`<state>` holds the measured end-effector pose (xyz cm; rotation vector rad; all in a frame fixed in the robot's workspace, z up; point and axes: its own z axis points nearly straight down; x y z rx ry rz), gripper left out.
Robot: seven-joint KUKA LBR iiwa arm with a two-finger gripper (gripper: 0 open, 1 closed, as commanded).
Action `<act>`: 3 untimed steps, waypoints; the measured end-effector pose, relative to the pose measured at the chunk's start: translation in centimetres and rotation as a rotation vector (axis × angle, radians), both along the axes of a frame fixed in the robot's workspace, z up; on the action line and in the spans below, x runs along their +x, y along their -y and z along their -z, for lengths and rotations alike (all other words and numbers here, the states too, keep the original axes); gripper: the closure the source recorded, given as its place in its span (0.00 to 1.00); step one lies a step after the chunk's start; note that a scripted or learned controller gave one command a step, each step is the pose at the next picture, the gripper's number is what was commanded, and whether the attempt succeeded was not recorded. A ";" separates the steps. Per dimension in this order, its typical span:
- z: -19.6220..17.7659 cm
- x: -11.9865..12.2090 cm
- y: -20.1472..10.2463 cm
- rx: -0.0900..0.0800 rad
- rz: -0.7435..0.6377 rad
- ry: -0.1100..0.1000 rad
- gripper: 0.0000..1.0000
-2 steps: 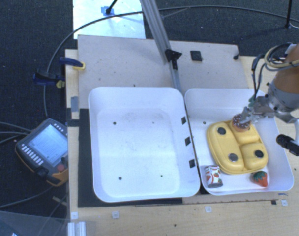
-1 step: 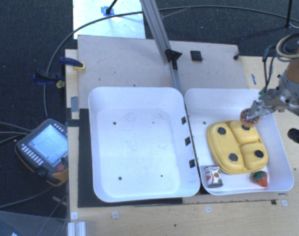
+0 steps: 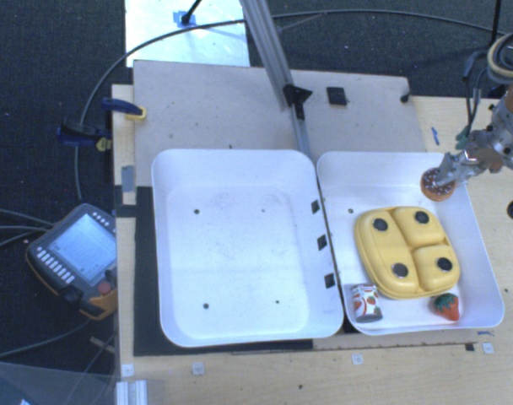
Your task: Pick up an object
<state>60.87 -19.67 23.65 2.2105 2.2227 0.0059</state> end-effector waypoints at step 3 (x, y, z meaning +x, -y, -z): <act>-3.4 1.5 -10.0 0.003 -0.005 -0.005 1.00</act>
